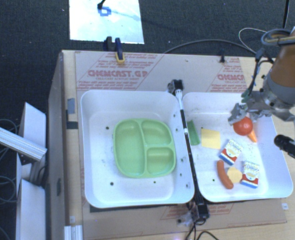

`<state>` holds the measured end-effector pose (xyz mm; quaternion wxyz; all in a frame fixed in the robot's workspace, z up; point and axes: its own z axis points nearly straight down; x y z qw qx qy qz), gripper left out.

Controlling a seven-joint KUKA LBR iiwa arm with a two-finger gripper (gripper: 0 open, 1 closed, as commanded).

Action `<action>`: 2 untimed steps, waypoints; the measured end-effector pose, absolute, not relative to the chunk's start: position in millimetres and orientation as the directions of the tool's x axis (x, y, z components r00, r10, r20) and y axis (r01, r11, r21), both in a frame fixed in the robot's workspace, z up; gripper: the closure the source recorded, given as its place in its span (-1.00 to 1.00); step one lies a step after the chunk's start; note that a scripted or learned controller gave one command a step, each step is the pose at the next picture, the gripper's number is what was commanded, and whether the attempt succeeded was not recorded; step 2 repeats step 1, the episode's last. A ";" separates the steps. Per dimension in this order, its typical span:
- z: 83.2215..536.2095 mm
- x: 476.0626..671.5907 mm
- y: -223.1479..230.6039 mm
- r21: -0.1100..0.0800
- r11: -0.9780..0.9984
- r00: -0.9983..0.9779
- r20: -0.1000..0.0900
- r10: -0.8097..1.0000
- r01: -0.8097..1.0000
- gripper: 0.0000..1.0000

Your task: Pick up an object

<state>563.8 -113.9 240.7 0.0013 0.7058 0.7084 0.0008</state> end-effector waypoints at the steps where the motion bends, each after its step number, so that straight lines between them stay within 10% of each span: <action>1: 222.6 621.2 -134.9 0.002 0.004 -0.004 -0.001 1.000 1.000 1.00; 2: 222.6 621.2 -134.9 0.002 0.004 -0.004 -0.001 1.000 1.000 1.00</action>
